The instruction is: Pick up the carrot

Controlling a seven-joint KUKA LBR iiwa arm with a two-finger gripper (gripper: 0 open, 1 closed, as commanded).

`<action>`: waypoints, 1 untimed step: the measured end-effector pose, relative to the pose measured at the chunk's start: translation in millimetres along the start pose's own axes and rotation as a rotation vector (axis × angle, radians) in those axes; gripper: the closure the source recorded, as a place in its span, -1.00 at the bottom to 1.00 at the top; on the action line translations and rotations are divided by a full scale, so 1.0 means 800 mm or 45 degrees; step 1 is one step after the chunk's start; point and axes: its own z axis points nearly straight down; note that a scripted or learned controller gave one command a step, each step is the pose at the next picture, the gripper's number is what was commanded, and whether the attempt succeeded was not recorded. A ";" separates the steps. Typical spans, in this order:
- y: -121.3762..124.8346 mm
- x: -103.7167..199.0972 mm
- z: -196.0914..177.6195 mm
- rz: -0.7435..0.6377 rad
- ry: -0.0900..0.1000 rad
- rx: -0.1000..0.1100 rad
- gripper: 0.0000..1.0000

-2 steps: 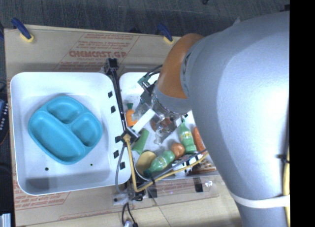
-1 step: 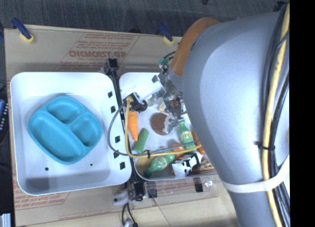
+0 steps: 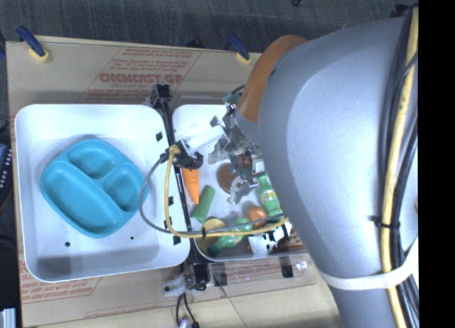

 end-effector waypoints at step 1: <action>-0.033 -0.001 0.001 -0.001 0.000 0.001 -1.00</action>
